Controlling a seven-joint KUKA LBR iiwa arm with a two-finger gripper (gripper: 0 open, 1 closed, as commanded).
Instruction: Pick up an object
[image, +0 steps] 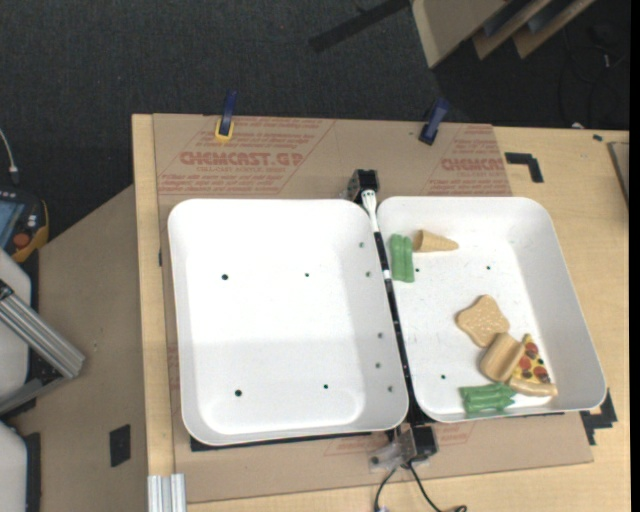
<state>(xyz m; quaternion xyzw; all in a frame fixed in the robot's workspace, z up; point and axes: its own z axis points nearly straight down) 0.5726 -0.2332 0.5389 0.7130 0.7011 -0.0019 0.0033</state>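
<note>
The right bin (560, 270) holds several toy foods. A green stick (402, 258) lies by its left wall, with a small tan cone (434, 241) just to its right. Lower down sit a tan toast slice (482, 318), a brown bread piece (499, 356), a pizza slice (531, 369) and a green leafy piece (486, 399) near the front rim. These last few lie close together, the bread touching the pizza slice.
The left bin (200, 330) lies beside the right one on a cardboard sheet (300, 150). Blue clamps (434, 121) hold the sheet's far edge. A black clip (363, 184) sits where the bins meet at the back, and cables (405, 455) trail at the front.
</note>
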